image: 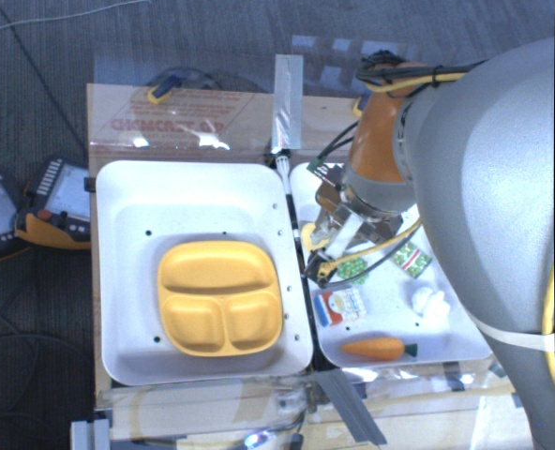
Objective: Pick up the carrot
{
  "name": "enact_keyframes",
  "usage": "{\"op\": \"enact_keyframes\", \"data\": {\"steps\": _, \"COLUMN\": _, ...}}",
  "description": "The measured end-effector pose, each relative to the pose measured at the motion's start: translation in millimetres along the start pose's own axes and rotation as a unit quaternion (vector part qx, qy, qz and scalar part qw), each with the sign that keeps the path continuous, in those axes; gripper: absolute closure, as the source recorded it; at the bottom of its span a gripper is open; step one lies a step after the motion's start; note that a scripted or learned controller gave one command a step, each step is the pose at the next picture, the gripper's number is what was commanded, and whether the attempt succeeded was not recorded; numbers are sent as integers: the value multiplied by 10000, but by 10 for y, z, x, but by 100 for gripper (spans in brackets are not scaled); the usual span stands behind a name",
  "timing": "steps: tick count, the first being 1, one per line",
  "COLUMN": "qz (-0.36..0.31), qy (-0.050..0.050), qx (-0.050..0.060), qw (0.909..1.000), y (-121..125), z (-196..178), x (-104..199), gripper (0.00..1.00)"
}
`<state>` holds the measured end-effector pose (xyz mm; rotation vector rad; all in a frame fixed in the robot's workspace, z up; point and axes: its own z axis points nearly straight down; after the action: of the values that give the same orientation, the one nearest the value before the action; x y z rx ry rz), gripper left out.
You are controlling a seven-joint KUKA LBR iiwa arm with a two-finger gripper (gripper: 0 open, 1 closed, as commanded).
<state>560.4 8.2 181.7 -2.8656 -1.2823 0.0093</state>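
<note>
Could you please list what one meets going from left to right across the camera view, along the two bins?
Handheld controller on the floor → yellow divided plate in the left bin → carrot in the right bin → small white object.

The arm point(484, 176) covers most of the right bin point(390, 368), hiding its far and right sides. The jaws' stance cannot be determined. Label print on the small packets point(345, 305) is too small to read.

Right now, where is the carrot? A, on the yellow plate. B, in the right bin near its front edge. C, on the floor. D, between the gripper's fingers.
B: the carrot lies in the right bin near its front edge, apart from the gripper.
</note>
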Motion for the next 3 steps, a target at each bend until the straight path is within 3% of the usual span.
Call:
{"op": "enact_keyframes", "data": {"steps": 1, "qz": 1972, "qy": -10, "qx": -22, "qw": 9804, "y": -245, "z": -9, "x": 388, "gripper": 100}}
{"op": "enact_keyframes", "data": {"steps": 2, "qz": 1870, "qy": -3, "qx": -29, "qw": 9823, "y": -215, "z": -628, "x": 658, "gripper": 100}}
{"op": "enact_keyframes", "data": {"steps": 3, "qz": 2480, "qy": -6, "qx": -2, "qw": 9688, "y": -875, "z": 636, "x": 1341, "gripper": 100}}
